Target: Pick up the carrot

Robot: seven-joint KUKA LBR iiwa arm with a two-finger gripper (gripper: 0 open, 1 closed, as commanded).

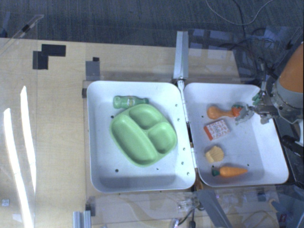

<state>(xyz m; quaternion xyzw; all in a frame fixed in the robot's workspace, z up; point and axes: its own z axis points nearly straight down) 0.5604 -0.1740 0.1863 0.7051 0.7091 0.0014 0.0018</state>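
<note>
A grey robot arm with an orange band reaches in from the right over the right-hand white bin (pixel 280 156), one of two sitting side by side on a pale wooden desk (pixel 47 141). Its claw (pixel 248 112) hangs low near the bin's far edge, and its fingers look slightly parted with nothing between them, though they are small and hard to read. The carrot (pixel 230 171), orange with a green top, lies well apart from the claw, toward the camera, near the bin's front wall. Just beside the claw, on its left, lies an orange pear-shaped toy (pixel 219 111) that seems to touch the fingertips. Between claw and carrot lie a red-and-white packet (pixel 216 129) and a yellow wedge (pixel 214 153). The main risk is that the claw closes where it is and takes the orange toy, similar in colour. The carrot's closeness to the front wall could also block a finger or make it roll away.
</note>
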